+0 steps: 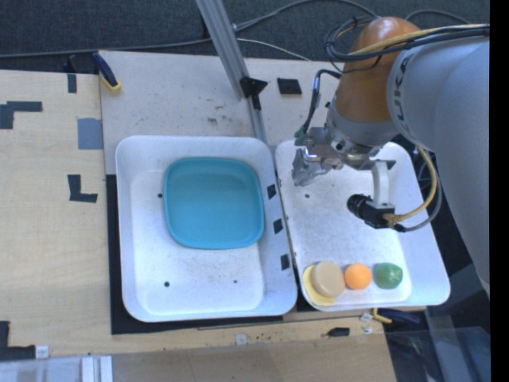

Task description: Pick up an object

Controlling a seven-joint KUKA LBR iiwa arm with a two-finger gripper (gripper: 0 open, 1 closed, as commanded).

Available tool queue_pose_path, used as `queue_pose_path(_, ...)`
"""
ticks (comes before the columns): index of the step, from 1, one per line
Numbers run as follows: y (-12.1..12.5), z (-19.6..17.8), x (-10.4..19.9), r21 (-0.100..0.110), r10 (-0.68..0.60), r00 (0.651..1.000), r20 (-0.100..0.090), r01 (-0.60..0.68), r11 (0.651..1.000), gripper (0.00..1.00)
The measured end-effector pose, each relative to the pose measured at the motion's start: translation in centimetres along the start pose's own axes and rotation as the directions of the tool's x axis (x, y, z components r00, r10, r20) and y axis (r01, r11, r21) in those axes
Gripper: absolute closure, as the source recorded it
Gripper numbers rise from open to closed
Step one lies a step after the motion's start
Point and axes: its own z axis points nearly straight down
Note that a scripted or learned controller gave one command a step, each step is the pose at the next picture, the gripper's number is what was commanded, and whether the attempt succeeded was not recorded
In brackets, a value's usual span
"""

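My gripper (305,172) hangs over the far left part of the right bin (350,229), its metal fingers pointing down with nothing seen between them. Along that bin's near edge lie a tan round object on a yellow piece (324,279), an orange ball (358,277) and a green ball (388,275), all well below the gripper. A blue square plate (213,202) lies in the left bin (143,277).
A slanted metal pole (231,50) rises behind the bins. Black cable and a connector (374,210) hang from the wrist over the right bin. A yellow-handled tool (107,72) lies at the bench's far left.
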Motion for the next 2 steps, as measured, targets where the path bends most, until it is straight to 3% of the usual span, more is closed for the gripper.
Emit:
queue_pose_path(1, 1.5, 0.6, 5.4, 0.001, 0.0, 1.0, 0.0, 0.0, 1.0, 1.0)
queue_pose_path(2, 2.6, -1.1, 10.7, -0.001, 0.0, 1.0, 0.0, 0.0, 1.0, 1.0)
